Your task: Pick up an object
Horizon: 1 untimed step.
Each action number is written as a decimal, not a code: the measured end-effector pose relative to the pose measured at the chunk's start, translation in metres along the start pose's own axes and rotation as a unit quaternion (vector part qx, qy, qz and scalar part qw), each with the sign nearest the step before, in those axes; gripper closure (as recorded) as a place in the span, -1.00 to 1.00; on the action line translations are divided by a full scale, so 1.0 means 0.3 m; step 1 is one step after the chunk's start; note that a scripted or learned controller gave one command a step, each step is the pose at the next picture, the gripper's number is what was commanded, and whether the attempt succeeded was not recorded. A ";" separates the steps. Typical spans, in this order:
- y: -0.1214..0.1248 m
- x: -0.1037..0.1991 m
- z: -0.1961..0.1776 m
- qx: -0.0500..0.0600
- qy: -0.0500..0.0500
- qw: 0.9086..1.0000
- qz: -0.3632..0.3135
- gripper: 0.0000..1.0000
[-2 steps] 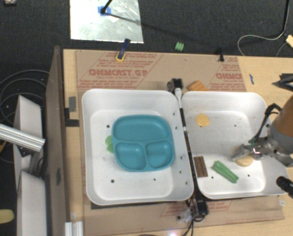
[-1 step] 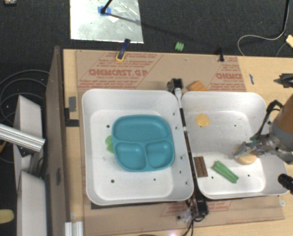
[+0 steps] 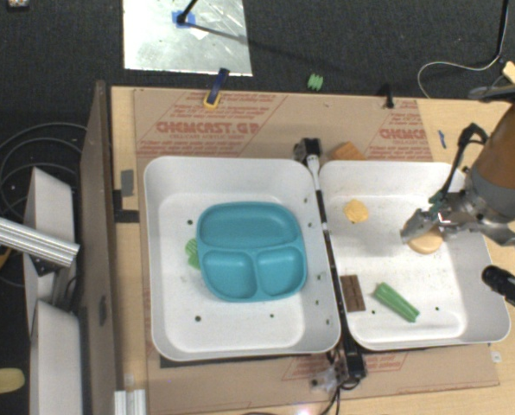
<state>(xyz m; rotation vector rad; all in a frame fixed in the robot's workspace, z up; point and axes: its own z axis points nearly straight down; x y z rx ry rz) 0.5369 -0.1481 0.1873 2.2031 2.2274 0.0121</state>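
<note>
We see the tool [image 3: 423,226] low in the right bin [image 3: 473,318], directly over a tan round piece [image 3: 428,244] that peeks out just below and to its left; whether it is open, closed or gripping that piece we cannot tell. We judge this piece the nearest target, touching or almost so, while the yellow chunk [image 3: 356,211] and green stick [image 3: 396,303] lie farther left.

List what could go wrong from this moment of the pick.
1. The gripper sits at the edge of the tan round piece, so an off-centre grasp may push it aside rather than lift it.
2. That piece looks flat and low on the right bin floor, so the grasp could slide over it.
</note>
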 end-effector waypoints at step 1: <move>0.067 0.165 -0.038 0.004 0.001 1.000 0.001 1.00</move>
